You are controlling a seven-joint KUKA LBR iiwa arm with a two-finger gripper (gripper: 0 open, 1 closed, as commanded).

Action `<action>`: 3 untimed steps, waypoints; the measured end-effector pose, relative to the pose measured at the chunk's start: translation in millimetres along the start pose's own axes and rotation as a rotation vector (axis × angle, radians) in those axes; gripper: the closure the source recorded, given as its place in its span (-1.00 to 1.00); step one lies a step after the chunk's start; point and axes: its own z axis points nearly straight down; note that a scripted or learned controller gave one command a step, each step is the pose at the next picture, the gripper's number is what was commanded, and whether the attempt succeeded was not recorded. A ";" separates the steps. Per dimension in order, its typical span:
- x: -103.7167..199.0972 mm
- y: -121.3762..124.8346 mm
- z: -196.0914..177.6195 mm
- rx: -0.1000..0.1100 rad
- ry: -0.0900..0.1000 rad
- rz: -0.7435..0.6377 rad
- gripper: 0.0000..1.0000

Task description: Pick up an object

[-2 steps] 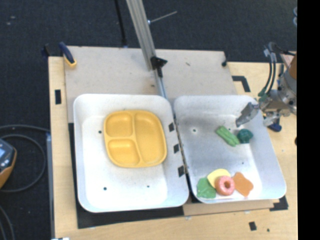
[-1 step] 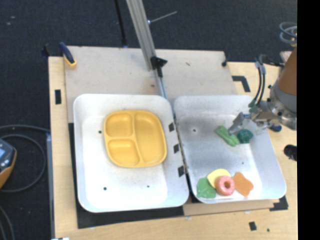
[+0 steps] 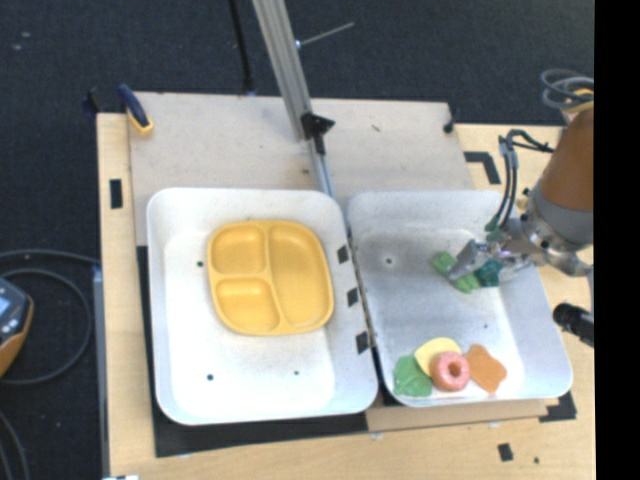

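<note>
On the far left, beyond the worktop (image 3: 115, 298), we see dark carpet with a looped black cable (image 3: 50, 298) and the corner of an orange device (image 3: 12, 323). Next comes the left bin (image 3: 175, 388), holding a yellow divided plate (image 3: 270, 276) and no loose objects. A slanted metal post (image 3: 285, 58) rises from the worktop's back, behind the seam between the bins.

Moving into the right bin (image 3: 400, 228), we find a cluster at its near edge: a green piece (image 3: 410, 378), a yellow piece (image 3: 437, 350), a pink ring (image 3: 451, 371) and an orange piece (image 3: 487, 368), all touching or just beside one another. Further back lies a small green object (image 3: 447, 263), and right against it sits the hand (image 3: 478, 266), low over the bin floor with something teal near its tips. We cannot tell how its fingers stand, or whether they grip anything.

We judge the pick as only at the reach stage: the arm (image 3: 570, 178) is down at a target, but nothing appears lifted, so closing and raising remain.
</note>
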 end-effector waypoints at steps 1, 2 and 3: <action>-4.6 9.3 49.2 -0.001 0.000 0.001 -1.00; -5.9 10.2 35.5 -0.007 -0.002 0.004 1.00; -17.1 7.4 -18.9 -0.009 -0.003 0.002 1.00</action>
